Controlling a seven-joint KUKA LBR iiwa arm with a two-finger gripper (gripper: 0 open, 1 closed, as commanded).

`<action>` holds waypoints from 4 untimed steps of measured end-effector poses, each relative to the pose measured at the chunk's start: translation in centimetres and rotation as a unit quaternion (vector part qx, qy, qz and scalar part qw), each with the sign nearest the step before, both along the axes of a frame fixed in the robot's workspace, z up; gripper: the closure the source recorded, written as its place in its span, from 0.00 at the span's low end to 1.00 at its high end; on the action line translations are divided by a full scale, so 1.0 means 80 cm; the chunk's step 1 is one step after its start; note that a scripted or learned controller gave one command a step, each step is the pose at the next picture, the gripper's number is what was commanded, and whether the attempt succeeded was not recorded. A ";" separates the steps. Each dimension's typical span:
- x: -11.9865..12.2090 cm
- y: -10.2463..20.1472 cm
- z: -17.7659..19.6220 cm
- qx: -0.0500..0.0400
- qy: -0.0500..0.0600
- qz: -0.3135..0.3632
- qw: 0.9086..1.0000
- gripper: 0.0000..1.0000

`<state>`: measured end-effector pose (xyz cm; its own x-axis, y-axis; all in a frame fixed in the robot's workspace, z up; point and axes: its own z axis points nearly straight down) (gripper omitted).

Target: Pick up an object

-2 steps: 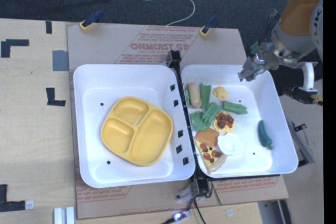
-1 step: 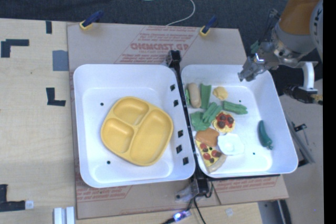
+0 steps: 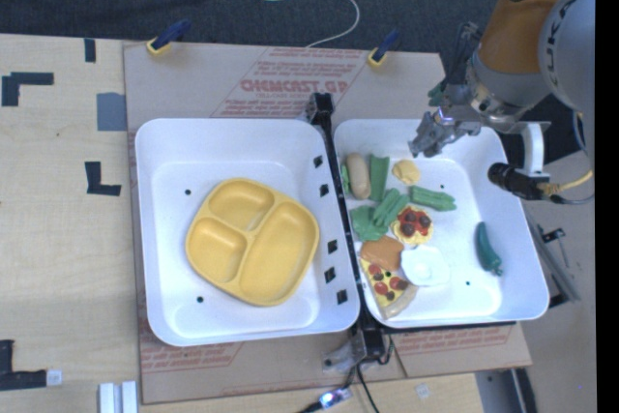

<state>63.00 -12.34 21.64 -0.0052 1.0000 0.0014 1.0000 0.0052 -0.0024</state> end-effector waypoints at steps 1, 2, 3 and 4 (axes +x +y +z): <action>0.007 0.067 -0.009 0.000 0.000 0.001 1.000 1.00; -0.005 0.126 0.006 0.000 0.000 0.001 1.000 1.00; 0.001 0.185 -0.004 0.000 0.000 0.001 1.000 1.00; 0.004 0.190 0.007 0.000 -0.001 -0.001 1.000 1.00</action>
